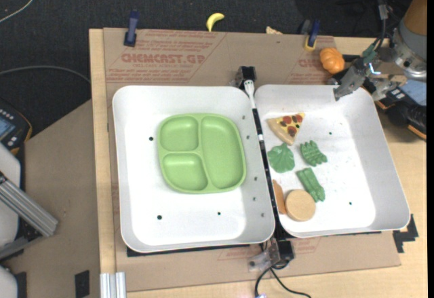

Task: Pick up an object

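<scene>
The right bin [380,174] holds a pizza slice [288,125], a leafy green piece [281,157], a ridged green piece [313,153], a long green piece [312,183], a round tan biscuit [300,206] and a thin brown strip [278,196]. My gripper [359,84] hangs over the bin's far right corner, well away from the food. It is open, with nothing between its fingers.
The left bin [135,174] carries a green divided plate [202,153]. A small orange fruit [331,59] lies on the board behind the right bin, close to my gripper. A yellow banana toy [215,20] sits at the board's far edge, between two blue clamps [131,28].
</scene>
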You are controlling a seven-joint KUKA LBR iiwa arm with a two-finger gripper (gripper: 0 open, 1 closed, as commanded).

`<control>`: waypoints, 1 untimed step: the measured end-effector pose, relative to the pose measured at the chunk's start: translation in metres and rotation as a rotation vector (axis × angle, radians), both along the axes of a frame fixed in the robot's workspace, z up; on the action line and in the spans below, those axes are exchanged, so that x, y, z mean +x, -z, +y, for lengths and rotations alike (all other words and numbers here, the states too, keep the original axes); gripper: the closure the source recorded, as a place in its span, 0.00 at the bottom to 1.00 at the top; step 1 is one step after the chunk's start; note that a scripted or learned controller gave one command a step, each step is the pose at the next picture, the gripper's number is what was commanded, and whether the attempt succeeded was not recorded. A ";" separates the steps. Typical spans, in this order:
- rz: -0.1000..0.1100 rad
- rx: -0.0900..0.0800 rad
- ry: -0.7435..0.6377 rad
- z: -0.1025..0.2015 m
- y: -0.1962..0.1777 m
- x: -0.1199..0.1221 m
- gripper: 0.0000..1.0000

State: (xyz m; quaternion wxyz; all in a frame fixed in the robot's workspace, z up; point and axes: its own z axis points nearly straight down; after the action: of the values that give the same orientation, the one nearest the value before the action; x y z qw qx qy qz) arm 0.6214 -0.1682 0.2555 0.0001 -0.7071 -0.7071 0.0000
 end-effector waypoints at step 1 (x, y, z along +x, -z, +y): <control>0.014 0.005 -0.002 0.038 0.125 -0.031 0.00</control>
State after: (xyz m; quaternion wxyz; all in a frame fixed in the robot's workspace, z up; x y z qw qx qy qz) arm 0.5905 -0.1302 0.1304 0.0066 -0.7064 -0.7077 0.0030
